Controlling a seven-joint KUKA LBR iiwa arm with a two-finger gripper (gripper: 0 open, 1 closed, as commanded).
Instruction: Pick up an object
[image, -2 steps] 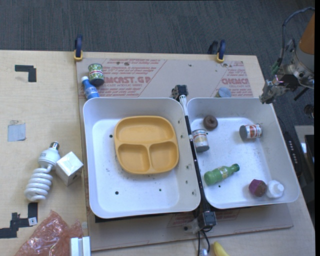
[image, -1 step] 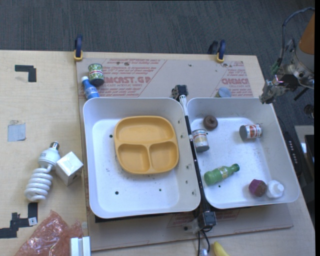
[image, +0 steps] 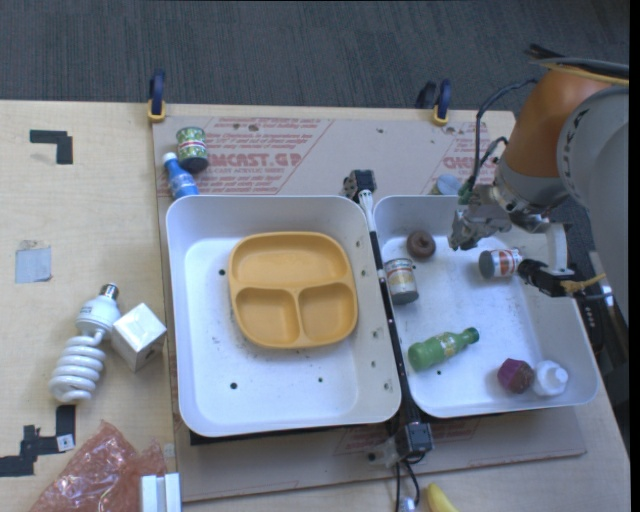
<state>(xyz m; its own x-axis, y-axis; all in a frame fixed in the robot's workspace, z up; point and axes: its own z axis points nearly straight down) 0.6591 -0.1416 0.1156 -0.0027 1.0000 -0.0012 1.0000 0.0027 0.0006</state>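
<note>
My gripper (image: 464, 236) hangs over the back of the right bin (image: 480, 400), and nothing shows in its grasp. Just to its left lies a small brown donut (image: 421, 244). A little red-and-white jar (image: 498, 263) lies on its side just right of and below the gripper. A small tin can (image: 400, 280) stands against the bin's left wall. A green bottle (image: 443, 347) lies on its side nearer the front. In the front right corner a purple fruit-like lump (image: 516, 375) sits next to a white cap-shaped piece (image: 551, 377).
The left bin (image: 200, 400) holds a yellow divided plate (image: 293, 288). Behind it stand a small can (image: 191, 148) and a blue bottle (image: 180, 178). A spiral light bulb (image: 82, 345), a white cube (image: 139, 333) and crumpled red plastic (image: 95, 472) lie on the bench's left.
</note>
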